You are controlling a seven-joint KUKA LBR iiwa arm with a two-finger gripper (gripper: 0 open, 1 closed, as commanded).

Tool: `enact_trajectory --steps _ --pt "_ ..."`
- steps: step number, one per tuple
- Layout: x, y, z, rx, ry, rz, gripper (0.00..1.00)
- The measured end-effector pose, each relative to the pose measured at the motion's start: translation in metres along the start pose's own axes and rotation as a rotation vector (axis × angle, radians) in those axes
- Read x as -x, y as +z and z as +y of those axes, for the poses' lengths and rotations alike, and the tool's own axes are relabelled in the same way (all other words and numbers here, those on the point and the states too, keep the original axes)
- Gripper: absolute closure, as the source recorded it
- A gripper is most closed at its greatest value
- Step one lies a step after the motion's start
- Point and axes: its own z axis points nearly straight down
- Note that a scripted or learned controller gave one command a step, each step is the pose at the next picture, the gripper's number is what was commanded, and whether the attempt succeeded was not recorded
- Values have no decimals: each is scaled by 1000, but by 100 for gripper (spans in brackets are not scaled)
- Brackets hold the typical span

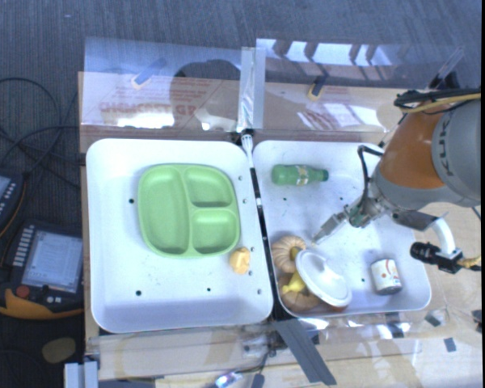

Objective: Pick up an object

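Over the right-hand bin (420, 297) of 2 white bins on the bench, the grey arm with its orange band (416, 156) is reaching in from the right, its gripper (327, 226) hanging low above bare bin floor. The gripper's tip is pointing toward the bin's middle; whether it is spread or pressed together cannot be told from this angle, and nothing is showing between its tips. A green bottle (300, 175) is lying on its side near the bin's far wall, well apart from the gripper. A white bowl (322, 276) is resting tilted against a tan ring-shaped toy (286, 250) and a yellow piece (292, 284) near the front-left corner. A small white can (385, 274) is sitting at the front right. A green divided plate (187, 209) is lying in the left bin (113, 297), with a small yellow object (240, 259) just beside its corner.
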Motion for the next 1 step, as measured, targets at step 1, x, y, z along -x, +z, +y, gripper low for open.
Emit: enact_trajectory --steps 1 --pt "14 -93 -88 -13 -36 8 0"
